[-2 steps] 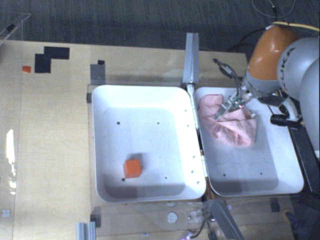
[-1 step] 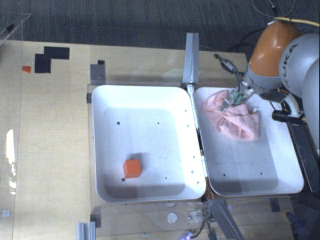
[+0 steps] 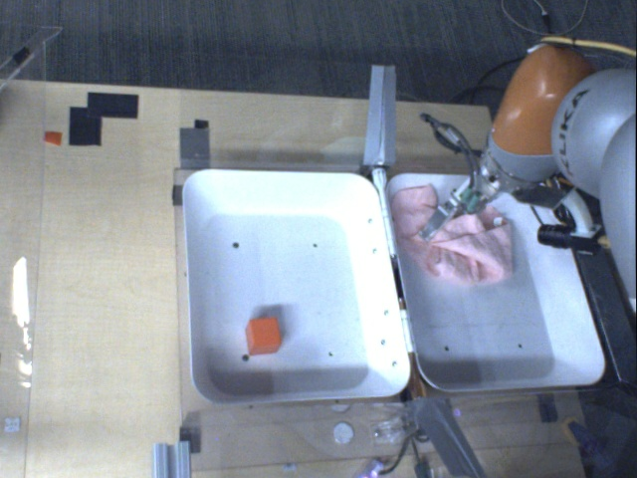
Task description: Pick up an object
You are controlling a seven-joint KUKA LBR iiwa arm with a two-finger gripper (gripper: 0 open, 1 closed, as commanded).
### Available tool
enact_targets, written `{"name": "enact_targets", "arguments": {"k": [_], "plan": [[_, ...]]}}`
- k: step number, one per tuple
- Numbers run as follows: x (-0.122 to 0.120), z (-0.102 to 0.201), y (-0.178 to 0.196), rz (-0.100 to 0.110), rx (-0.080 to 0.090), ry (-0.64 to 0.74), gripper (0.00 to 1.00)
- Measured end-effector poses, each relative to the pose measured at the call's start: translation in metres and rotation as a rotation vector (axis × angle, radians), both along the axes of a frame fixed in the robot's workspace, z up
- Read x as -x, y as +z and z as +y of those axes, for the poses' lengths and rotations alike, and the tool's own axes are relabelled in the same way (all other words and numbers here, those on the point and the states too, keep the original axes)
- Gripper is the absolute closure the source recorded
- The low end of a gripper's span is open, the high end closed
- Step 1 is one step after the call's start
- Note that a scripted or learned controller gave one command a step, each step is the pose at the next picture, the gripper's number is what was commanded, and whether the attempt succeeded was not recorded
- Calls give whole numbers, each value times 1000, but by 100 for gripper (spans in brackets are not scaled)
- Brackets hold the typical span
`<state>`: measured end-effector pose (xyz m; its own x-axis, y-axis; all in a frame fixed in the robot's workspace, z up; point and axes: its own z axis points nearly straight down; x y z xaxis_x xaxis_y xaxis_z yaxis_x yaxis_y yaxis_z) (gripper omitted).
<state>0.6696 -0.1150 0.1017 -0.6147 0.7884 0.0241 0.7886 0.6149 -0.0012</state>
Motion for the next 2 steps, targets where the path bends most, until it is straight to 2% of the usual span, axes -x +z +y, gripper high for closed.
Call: {"name": "enact_targets", "arguments": {"k": [1,2], "plan": [[9,11,-7,-21,27,29,0],[51,-6,100,-29,21,-110,0]]}}
